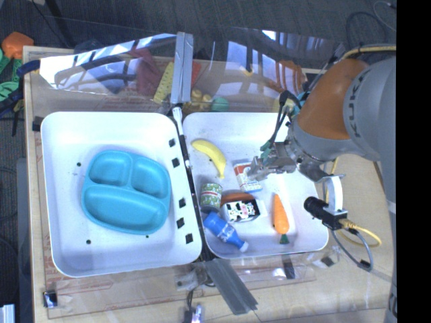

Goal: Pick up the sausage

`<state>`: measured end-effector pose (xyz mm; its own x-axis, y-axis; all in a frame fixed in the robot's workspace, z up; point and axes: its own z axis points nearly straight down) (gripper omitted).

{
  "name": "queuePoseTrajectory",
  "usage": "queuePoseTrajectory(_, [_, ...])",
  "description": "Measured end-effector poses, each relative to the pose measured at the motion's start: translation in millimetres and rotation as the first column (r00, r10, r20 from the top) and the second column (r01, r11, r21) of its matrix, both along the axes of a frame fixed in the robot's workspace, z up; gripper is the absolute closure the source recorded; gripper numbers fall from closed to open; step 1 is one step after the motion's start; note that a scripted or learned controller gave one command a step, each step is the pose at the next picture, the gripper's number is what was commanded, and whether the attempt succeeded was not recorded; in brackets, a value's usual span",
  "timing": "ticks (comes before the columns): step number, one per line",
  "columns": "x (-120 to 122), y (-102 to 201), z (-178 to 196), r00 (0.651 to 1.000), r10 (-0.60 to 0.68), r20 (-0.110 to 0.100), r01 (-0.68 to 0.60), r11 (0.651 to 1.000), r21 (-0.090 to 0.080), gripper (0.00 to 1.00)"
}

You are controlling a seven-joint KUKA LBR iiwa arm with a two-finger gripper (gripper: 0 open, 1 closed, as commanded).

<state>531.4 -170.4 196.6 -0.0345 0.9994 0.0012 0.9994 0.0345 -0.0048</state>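
We see the arm (350,110) reach in from the right over the right bin (229,123), its hand (259,173) low over the middle of that bin, just above a small red and white packet (244,172). We cannot tell whether the hand is spread or pressed together; nothing is visibly pinched in it.

The sausage (236,197), a short brown piece, lies just near of the hand, touching the far edge of a black and white carton (240,210). Just left of it stands a small green-labelled can (211,195). A yellow banana (210,155) lies farther back on the left side, a blue bottle (224,231) lies by the near wall, and an orange carrot (280,215) lies to the right of the carton.

The left bin (60,140) holds a blue divided tray (126,190) on the worktop (363,288).
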Motion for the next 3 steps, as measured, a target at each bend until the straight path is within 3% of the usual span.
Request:
queuePoseTrajectory(1, [-55.2, -38.3, -8.7, 0.995, -0.097, -0.003, 0.097, 0.995, 0.0, 1.0])
queuePoseTrajectory(2, [-53.9, -31.7, -3.4, 0.92, -0.392, 0.0, 0.392, 0.92, -0.002, 1.0])
queuePoseTrajectory(3, [-53.7, -28.3, -3.4, 0.84, -0.543, 0.004, 0.543, 0.84, -0.002, 1.0])
